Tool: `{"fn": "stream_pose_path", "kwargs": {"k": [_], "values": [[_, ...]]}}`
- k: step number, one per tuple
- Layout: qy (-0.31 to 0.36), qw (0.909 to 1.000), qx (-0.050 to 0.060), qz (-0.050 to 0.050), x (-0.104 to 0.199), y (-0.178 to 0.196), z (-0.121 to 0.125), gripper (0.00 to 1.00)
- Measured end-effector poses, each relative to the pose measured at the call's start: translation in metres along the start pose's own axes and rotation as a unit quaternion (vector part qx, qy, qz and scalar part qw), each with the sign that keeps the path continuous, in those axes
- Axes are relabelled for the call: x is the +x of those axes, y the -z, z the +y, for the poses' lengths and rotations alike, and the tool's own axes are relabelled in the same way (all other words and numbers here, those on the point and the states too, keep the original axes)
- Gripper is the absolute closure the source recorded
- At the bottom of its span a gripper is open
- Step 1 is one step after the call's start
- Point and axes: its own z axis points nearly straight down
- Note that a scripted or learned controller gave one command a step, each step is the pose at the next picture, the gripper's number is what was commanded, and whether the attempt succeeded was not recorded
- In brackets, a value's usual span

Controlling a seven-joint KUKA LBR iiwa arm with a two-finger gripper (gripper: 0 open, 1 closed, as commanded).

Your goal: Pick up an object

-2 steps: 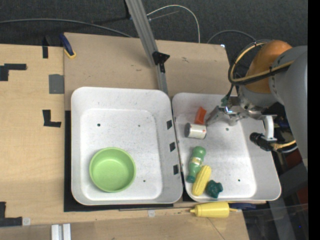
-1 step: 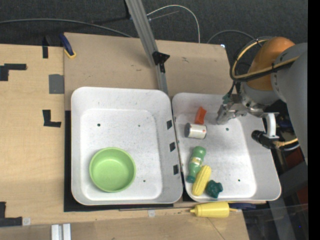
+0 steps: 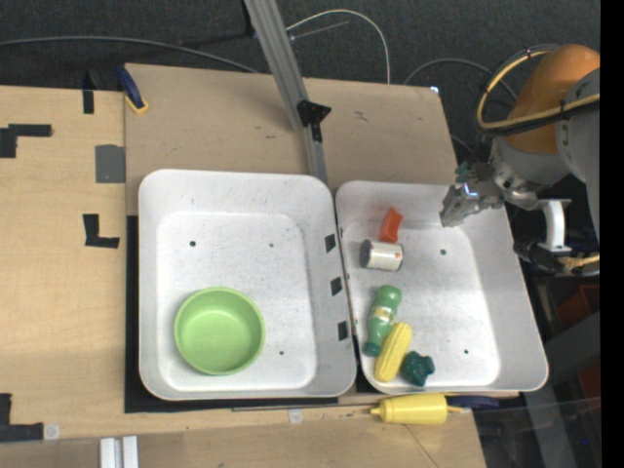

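Grey gripper (image 3: 458, 206) hangs over the right bin's (image 3: 487, 291) far corner holding nothing I can see, so picking is undone; orange block (image 3: 391, 225), can (image 3: 382, 254) and corn (image 3: 393, 350) lie untouched.

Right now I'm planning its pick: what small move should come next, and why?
Probably shift the pincer toward the orange block and lower it. The pincer sits at the right bin's upper rim holding nothing, and that block is the nearest item.

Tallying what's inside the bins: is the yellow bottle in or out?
Out. The yellow bottle lies on the bench just below the right bin.
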Motion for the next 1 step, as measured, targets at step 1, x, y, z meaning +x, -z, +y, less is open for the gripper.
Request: {"fn": "stream_pose_path", "kwargs": {"k": [1], "values": [[0.0,1.0,0.0,0.0,-0.0026,0.0448,0.007,1.0]]}}
